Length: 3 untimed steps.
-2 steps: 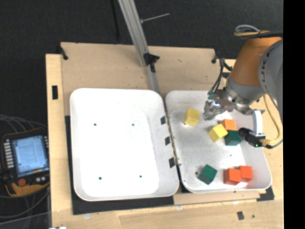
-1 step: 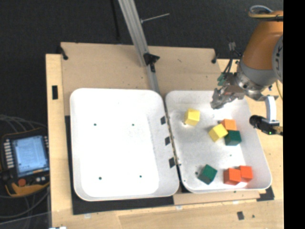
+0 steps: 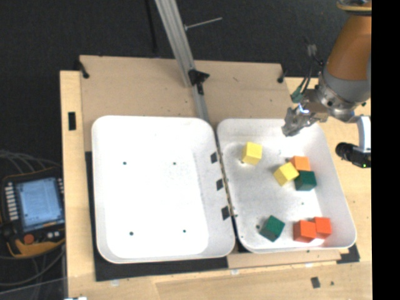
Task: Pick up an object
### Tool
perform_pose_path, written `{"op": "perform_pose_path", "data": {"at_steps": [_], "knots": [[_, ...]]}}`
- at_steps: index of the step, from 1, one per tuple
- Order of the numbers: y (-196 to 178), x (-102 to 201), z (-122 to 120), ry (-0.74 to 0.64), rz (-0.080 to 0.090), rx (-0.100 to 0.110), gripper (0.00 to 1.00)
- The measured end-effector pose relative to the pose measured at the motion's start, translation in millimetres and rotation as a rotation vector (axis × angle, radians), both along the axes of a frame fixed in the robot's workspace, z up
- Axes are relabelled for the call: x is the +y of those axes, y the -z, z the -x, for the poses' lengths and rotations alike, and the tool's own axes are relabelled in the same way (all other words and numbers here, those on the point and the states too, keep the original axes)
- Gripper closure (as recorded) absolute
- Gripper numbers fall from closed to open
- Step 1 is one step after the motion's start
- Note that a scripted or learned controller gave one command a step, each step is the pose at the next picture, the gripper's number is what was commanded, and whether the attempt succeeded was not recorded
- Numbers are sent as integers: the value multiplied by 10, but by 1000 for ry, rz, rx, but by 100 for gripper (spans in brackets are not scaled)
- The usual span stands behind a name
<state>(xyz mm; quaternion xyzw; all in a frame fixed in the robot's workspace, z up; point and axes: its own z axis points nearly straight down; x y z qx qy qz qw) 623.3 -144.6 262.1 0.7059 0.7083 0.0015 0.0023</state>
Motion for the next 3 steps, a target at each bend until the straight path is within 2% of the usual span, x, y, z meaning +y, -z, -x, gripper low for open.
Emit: {"op": "perform_pose_path", "data": {"at_steps": [1, 2, 3], "knots": [[-46, 598, 7, -4, -2, 4, 100], [87, 1060, 2, -2, -1, 6, 100], [59, 1505, 56, -3, -3, 7, 100]]}}
